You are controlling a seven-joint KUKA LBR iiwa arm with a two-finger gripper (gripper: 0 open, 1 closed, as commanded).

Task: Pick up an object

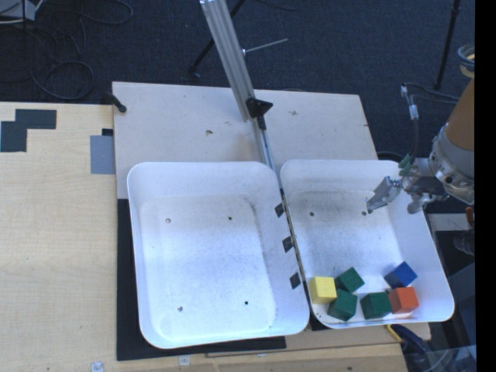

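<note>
Blocks (364,291) seemingly well below gripper (399,194)

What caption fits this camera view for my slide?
Hand poised over the right bin's far side, apart from six blocks clustered at the near edge: yellow, three green, blue, orange.

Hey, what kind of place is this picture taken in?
Probably a robotics lab: a gripper over two white bins, coloured blocks in one, and loose cables on dark carpet.
</note>
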